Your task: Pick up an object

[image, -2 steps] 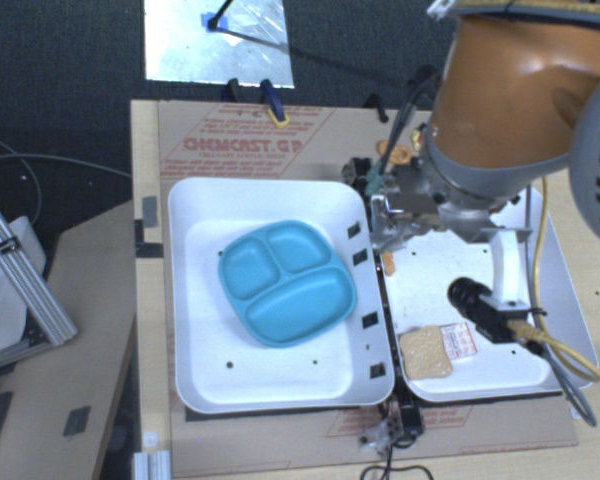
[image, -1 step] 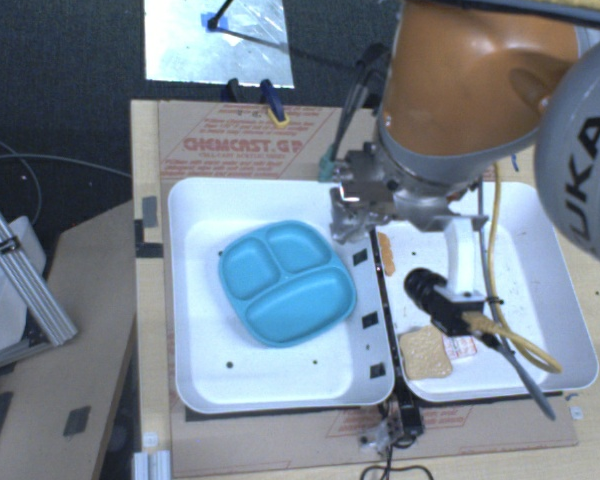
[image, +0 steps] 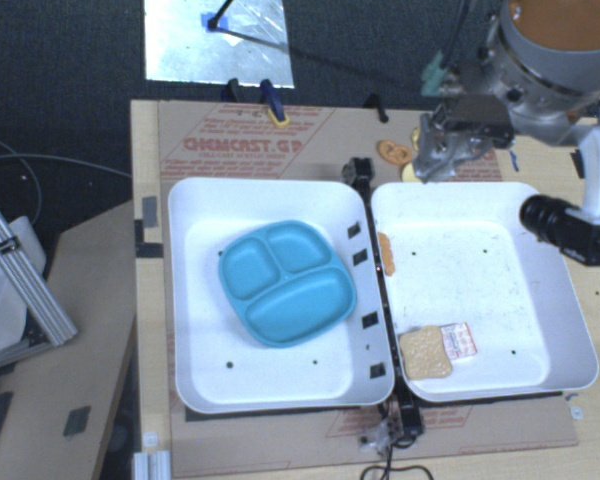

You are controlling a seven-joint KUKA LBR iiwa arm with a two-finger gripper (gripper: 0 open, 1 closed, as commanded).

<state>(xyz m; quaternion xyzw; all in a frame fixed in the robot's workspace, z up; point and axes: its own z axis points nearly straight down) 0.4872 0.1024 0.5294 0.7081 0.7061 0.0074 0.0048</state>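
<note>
here the hand (image: 442, 156) hangs above the far edge of the right bin (image: 570, 363), over the cardboard-covered desk (image: 240, 143), and i cannot tell its state from this angle. a tan cracker-like square (image: 425, 353) lies at the near left of the right bin, touching a small white packet with red print (image: 459, 341) on its right, and a thin orange piece (image: 386, 253) lies against that bin's left wall. a blue divided plate (image: 287, 282) sits in the middle of the left bin (image: 195, 268), well apart from the hand.
</note>
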